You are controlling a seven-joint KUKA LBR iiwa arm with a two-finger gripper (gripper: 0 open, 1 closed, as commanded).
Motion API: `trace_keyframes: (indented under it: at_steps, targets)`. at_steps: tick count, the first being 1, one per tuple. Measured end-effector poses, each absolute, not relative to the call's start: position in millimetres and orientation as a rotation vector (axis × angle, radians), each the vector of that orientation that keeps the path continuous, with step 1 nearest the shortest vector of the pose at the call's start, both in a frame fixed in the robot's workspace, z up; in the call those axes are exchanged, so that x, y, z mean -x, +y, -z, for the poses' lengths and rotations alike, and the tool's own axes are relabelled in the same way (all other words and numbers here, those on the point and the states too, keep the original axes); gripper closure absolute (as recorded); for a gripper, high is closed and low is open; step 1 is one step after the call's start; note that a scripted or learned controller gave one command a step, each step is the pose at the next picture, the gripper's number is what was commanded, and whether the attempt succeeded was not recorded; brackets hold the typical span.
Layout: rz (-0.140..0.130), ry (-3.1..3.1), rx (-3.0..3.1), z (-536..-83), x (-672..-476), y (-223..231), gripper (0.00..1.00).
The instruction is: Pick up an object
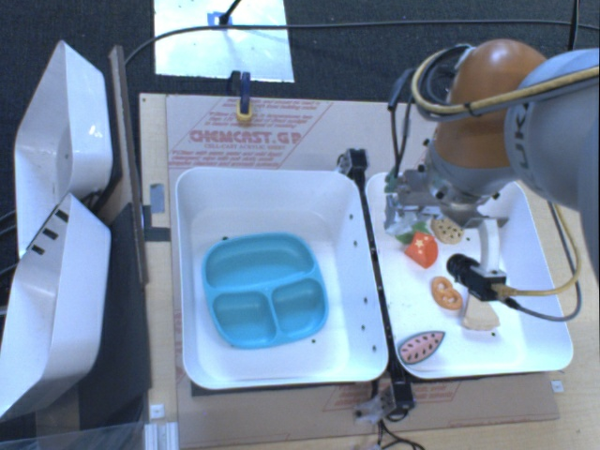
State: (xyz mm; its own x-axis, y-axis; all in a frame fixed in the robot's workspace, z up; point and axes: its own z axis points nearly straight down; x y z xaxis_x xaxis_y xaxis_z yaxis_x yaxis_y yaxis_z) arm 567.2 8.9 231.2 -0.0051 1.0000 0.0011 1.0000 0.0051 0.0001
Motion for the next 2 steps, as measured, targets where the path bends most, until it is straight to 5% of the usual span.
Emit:
trace_keyframes:
  at_steps: [2]
  targets:
    - [0.003, -2.227, 2.216, -233, -555.3, 110, 1.0]
